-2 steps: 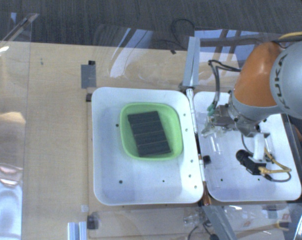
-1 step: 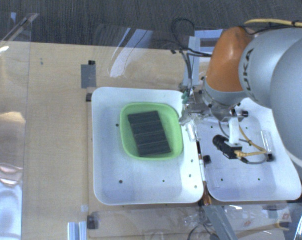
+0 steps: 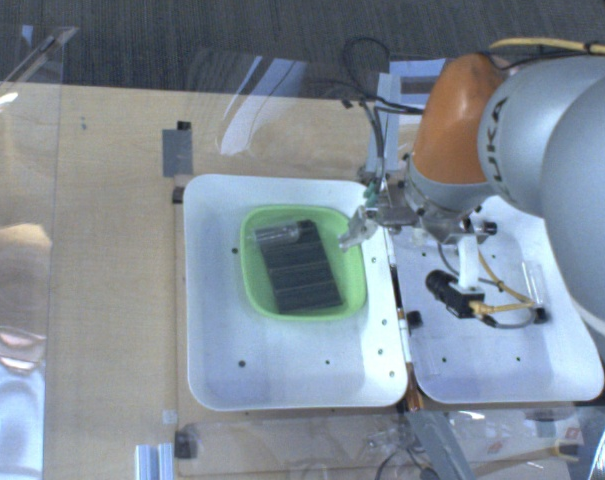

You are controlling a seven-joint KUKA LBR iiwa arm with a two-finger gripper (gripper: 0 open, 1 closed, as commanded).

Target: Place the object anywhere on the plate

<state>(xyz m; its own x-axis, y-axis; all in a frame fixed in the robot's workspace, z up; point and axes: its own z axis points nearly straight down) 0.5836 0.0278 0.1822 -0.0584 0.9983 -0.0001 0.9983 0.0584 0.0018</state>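
End effector (image 3: pixel 360 230), its grip state impossible to tell, hangs over the right rim of a green plate (image 3: pixel 254 280) in the left white bin (image 3: pixel 282 368). On the plate lies a dark ridged object (image 3: pixel 300 271), a small cylinder (image 3: pixel 277 234) touching its top.

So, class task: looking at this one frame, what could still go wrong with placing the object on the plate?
1. The dark ridged object already lies on the green plate beside a small clear cylinder; a nudge could push either one off.
2. The gripper hangs right at the plate's right rim, so moving away might catch and drag or tip the plate.
3. The plate sits close to the left bin's right wall, so a small shift could ride it up the edge.
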